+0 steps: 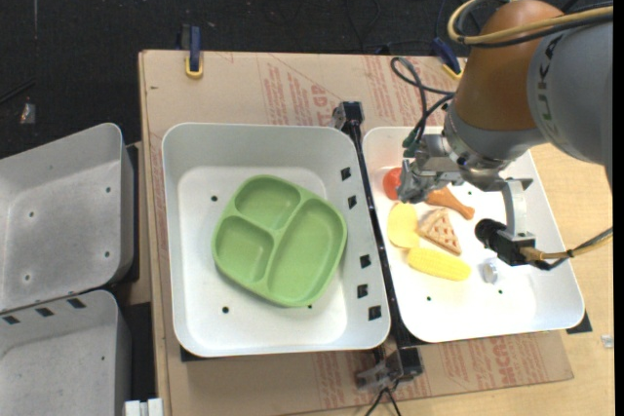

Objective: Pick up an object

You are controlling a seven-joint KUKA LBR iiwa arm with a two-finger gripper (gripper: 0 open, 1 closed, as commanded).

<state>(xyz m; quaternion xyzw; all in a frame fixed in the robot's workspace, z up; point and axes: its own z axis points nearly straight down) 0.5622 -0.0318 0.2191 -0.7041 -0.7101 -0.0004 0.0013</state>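
My claw [417, 178] hangs low in right bin [546, 307], at its upper left part. Can't tell if claw open or shut, or if anything in it. Red round toy [392, 181] just left of claw, touching or nearly so. Orange toy [449, 201] just right of claw. Yellow round toy [403, 226] right below claw. Pizza slice toy [440, 232] below claw, beside yellow round toy. Yellow corn toy [438, 263] farther below claw. Green plate [280, 239] with three parts well left of claw, in left bin [195, 161].

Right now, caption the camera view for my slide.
Claw low over toy food in the right bin; green plate in the left bin.
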